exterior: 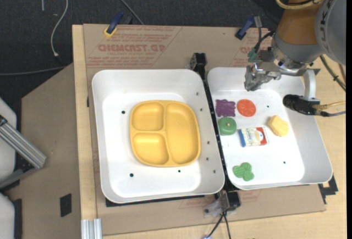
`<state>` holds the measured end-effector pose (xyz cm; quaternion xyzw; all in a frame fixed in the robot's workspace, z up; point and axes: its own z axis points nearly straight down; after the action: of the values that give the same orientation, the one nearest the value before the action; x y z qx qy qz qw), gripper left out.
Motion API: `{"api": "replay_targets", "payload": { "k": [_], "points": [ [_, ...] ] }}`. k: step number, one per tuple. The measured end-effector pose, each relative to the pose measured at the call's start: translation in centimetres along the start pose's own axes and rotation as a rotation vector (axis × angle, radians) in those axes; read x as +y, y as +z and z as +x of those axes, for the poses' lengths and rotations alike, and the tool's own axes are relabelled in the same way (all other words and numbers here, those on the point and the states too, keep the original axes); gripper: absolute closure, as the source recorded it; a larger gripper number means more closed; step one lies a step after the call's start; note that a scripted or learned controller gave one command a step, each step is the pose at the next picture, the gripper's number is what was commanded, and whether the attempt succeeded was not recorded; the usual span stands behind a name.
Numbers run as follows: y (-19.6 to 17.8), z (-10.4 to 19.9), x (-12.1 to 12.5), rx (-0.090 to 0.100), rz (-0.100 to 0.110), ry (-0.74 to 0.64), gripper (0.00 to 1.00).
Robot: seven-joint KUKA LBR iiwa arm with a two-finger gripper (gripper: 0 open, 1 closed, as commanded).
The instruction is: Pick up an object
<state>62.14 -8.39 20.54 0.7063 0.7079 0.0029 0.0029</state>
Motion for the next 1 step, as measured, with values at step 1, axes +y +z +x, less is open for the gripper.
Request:
{"api": "replay_targets", "payload": {
  "k": [1],
  "points": [
    [-0.66,0.04,0.08,0.000,0.005,0.001,1.00]
  ]
}}
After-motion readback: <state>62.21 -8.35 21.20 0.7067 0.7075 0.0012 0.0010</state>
